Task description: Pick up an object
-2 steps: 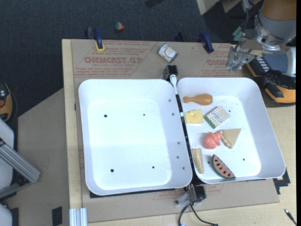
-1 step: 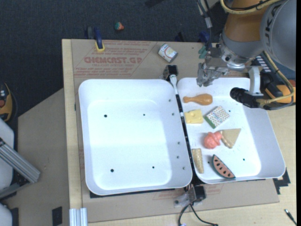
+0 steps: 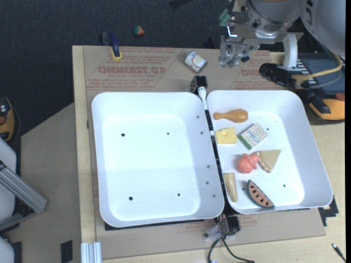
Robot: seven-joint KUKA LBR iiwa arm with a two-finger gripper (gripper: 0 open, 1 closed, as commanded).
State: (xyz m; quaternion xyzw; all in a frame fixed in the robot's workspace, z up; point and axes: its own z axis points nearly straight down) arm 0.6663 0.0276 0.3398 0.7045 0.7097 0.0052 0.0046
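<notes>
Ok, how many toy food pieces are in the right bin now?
7. Drumstick at the top, cheese below it, cracker to its right, strawberry and sandwich wedge mid-bin, corn and watermelon slice at the near edge. None looks hidden.

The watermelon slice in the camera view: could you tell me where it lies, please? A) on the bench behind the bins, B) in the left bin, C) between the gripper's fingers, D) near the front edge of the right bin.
D: the watermelon slice rests near the front edge of the right bin, just right of the corn cob, while the gripper hangs above the bench behind the bins.
</notes>
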